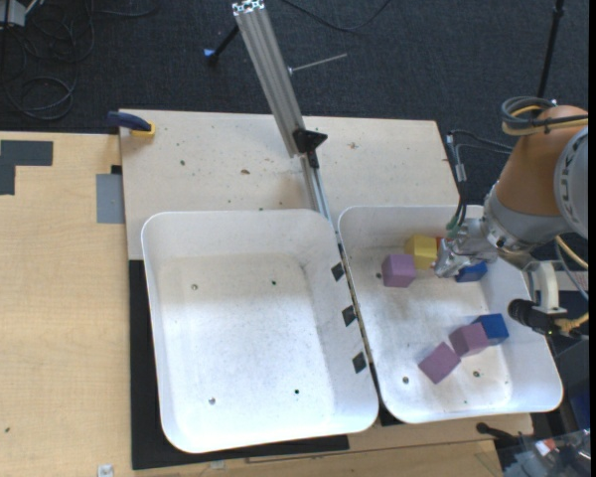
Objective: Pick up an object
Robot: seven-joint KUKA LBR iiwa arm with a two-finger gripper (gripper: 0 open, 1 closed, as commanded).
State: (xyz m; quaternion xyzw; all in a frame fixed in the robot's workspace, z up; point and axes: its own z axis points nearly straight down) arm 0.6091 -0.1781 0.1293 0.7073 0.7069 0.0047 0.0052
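Note:
My gripper (450, 258) hangs low over the back of the right bin (536, 391), reaching in from the right. It sits right next to a yellow block (423, 247) and just left of a small blue block (471, 272). A purple block (398, 269) lies to the left of the yellow one. Nearer the front of the same bin lie another blue block (494, 327) and two purple blocks (468, 339) (439, 362). No block shows between the fingers.
The left bin (169, 256) stands beside the right one, with a row of black clips (347, 315) along the shared edge. A slanted aluminium bar (273, 73) rises behind the bins. The arm's orange band (531, 172) and cables fill the right side.

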